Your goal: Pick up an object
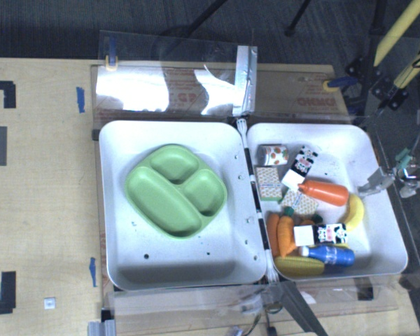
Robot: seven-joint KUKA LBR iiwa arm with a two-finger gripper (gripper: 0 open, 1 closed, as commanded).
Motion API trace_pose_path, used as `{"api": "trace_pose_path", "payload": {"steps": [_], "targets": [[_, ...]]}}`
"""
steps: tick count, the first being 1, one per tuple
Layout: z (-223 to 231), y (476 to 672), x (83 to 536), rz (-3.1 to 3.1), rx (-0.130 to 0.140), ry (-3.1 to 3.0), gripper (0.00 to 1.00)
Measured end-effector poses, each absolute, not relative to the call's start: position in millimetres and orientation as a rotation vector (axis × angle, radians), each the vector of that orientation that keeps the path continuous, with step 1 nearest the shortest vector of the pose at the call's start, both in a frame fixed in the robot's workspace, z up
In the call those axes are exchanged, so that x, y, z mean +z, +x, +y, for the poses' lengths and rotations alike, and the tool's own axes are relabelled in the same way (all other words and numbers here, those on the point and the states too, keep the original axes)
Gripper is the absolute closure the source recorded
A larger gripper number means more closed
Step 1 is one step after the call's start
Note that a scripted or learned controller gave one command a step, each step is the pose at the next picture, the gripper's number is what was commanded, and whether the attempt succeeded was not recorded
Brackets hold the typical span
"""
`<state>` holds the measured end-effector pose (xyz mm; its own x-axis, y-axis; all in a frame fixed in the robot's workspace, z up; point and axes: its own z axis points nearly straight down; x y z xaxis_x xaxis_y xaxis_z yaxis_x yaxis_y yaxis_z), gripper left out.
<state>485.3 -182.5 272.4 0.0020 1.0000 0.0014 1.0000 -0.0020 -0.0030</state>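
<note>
The right-hand bin point(378, 152) serves as the reference for all positions. The candidate objects lie clustered in its left and lower portion: an orange bottle point(325, 192) near the centre, a banana point(355, 213) just beside the bottle's lower right end, a carrot point(285, 235) against the bin's left wall, a blue bottle point(332, 256) along the bottom wall with a corn cob point(299, 266) touching it below, and small printed blocks point(273, 155) toward the upper left. A green divided plate point(176, 190) occupies the neighbouring bin to the left. At the right rim of the reference bin a small metallic part, probably the gripper point(379, 181), reaches in from the right; it is too small and blurred to judge its opening, and nothing is seen between its tips. Recommended procedure: select an object with free space on two opposite sides. The orange bottle and the banana lie uppermost and nearest the gripper, so either is a sound choice. Align the closing direction across the object's narrow axis, descend vertically over its middle, and avoid the crowded lower corner, where neighbouring items touch and could block closure.
</note>
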Motion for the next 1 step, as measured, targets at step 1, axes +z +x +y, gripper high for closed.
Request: {"api": "trace_pose_path", "payload": {"steps": [1], "targets": [[-206.7, 526.1, 134.6, -2.154, 0.001, -2.283, 0.00]]}}
